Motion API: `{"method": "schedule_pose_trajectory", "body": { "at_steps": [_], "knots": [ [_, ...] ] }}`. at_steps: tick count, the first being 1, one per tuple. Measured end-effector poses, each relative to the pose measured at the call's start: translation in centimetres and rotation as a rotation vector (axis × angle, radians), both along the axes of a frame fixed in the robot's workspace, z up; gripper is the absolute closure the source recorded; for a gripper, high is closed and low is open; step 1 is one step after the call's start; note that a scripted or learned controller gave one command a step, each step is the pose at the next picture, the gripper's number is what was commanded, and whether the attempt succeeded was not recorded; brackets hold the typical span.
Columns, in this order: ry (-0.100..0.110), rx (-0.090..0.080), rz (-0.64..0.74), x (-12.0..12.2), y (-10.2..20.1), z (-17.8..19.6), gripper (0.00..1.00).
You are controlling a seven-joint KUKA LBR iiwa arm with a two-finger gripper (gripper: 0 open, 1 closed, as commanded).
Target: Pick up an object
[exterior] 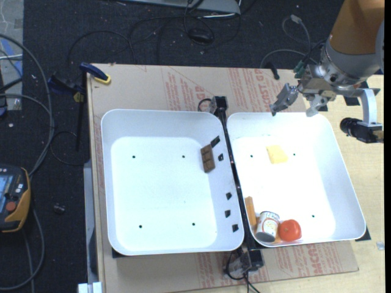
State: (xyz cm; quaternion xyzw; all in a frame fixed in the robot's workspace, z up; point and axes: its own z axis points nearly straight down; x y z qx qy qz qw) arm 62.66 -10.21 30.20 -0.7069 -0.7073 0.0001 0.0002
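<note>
My gripper (299, 104) hangs above the far edge of the right bin (348, 182), its two fingers spread open with nothing between them. A flat yellow block (277, 155) lies in that bin's far half, below and slightly left of the gripper. At the bin's near edge sit a small labelled can (267, 224), a red ball (290, 229) and a thin orange stick (250, 211). A brown bar (208, 158) rests against the right wall of the left bin (113, 163).
Both bins sit on a cardboard sheet (159, 87) over the bench. A blue and yellow clamp (95, 73) grips the far left corner. Cables and a yellow-edged device (12, 197) lie on the dark floor at the left.
</note>
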Motion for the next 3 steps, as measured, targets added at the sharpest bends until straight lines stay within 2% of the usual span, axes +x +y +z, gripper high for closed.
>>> {"method": "schedule_pose_trajectory", "body": {
  "at_steps": [3],
  "knots": [
    [0.000, 0.000, 0.000, 0.00, 0.00, 0.00, 0.00]
  ]
}}
